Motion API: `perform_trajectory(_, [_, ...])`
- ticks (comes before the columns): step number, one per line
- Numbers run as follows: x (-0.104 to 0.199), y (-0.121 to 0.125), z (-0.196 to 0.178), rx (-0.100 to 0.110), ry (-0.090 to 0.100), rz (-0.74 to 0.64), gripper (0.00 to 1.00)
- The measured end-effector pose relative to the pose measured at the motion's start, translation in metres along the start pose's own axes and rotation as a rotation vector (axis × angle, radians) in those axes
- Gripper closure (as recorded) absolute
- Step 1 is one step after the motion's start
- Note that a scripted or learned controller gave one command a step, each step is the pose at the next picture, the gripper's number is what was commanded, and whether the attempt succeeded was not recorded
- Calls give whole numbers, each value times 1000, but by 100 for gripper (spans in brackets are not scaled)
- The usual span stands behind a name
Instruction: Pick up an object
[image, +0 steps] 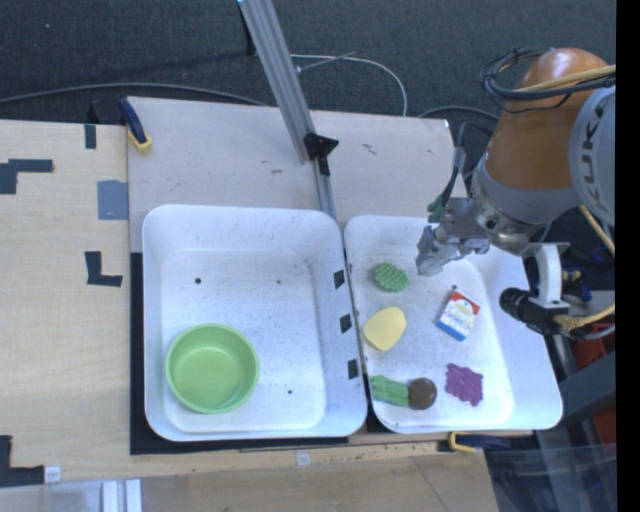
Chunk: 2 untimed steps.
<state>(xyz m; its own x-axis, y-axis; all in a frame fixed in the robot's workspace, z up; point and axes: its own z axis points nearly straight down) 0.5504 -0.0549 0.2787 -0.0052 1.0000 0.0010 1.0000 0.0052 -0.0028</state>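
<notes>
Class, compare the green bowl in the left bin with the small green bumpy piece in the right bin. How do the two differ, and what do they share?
The green bowl is far larger than the green bumpy piece. The bowl is smooth and hollow, open side up; the bumpy piece is a textured, solid-looking lump. The bowl is a light lime green, the bumpy piece a darker green. The bowl sits far from the gripper; the bumpy piece lies just beside it. Both are green, roundish, and rest on a bin floor.

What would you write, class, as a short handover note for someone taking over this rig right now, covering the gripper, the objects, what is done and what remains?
Gripper: above the right white bin, near its upper edge, holding nothing visible.
Right bin: bumpy green round piece, yellow rounded piece, small white carton, purple flat piece, green-and-brown piece.
Left white bin: green plastic bowl.
Done: nothing picked.
Left: grasp and lift one object; the bumpy green piece lies nearest.
</notes>
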Motion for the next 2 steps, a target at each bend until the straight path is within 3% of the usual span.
perform_trajectory(1, [59,2,5,0,1,-2,100])
perform_trajectory(2, [108,-14,16,1,0,-1,100])
